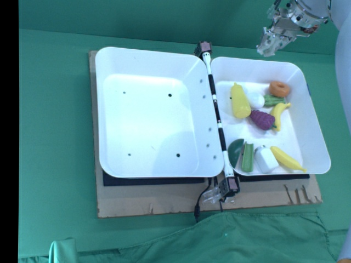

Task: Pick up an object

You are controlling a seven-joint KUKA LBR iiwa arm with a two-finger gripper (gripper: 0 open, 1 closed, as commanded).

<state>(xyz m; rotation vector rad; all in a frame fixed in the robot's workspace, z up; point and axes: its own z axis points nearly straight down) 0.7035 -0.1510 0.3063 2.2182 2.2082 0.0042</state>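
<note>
My gripper hangs above the far rim of the right bin, high over the bench, with nothing between its fingers. In that bin lie a yellow squash, a white round piece, an orange doughnut, a green vegetable, a small banana, a purple grape bunch, a dark green slice, a green cucumber piece, a white block and a longer banana.
The left bin sits beside it, bare white with a few dark dots. A black-and-white rod runs along the divide between the bins. Cardboard underlies both, and green cloth bunches at the front.
</note>
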